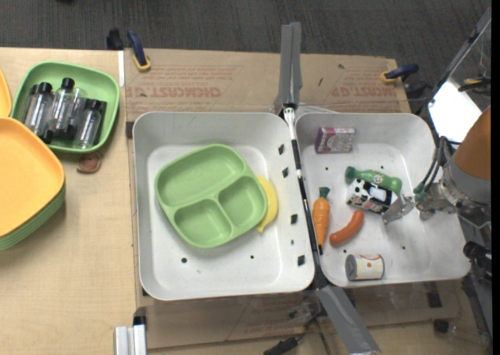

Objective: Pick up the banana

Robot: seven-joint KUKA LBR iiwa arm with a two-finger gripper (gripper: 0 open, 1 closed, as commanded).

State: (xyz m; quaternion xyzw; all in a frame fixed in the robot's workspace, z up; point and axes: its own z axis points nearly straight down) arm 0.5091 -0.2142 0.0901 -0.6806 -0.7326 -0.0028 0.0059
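The yellow banana (269, 203) lies in the left bin (148, 189), tucked against the right edge of a green divided plate (209, 195) that covers part of it. My gripper (409, 207) hangs low over the right bin (422, 256), near its right side, just right of a black-and-white cow toy (369, 197). It is far from the banana, with the divider between the bins lying between them. Nothing shows in its grasp.
The right bin also holds a purple box (334, 139), a green bottle (376, 180), a carrot (321, 219), a sausage (347, 227) and a small can (365, 267). Left of the bins stand orange plates (27, 185) and a green tray of bottles (66, 107).
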